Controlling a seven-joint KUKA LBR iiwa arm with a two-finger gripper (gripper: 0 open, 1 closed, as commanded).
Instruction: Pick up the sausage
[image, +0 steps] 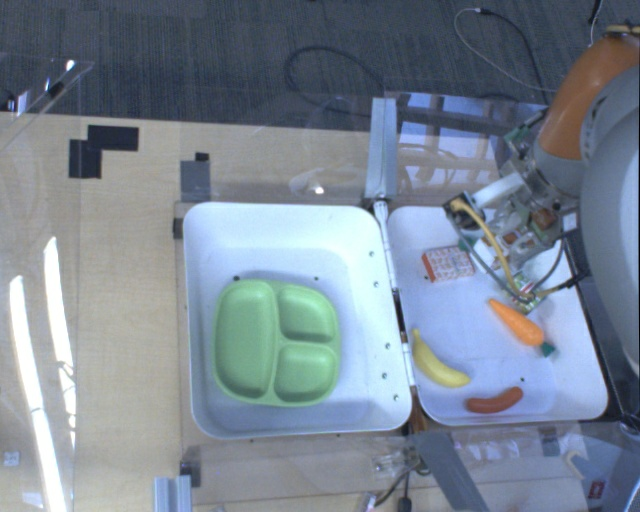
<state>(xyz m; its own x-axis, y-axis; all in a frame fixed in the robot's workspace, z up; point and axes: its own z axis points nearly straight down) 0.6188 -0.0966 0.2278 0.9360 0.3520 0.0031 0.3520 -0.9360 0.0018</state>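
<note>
The sausage is a short reddish-brown link lying near the front edge of the right bin. My gripper hangs over the back of that bin, well behind the sausage, among wires and wrist hardware. Nothing shows between it and the sausage, which rests on the bin floor untouched.
In the right bin also lie a yellow banana left of the sausage, an orange carrot behind it, and a small red-and-white packet. The left bin holds a green divided plate. The arm fills the right side.
</note>
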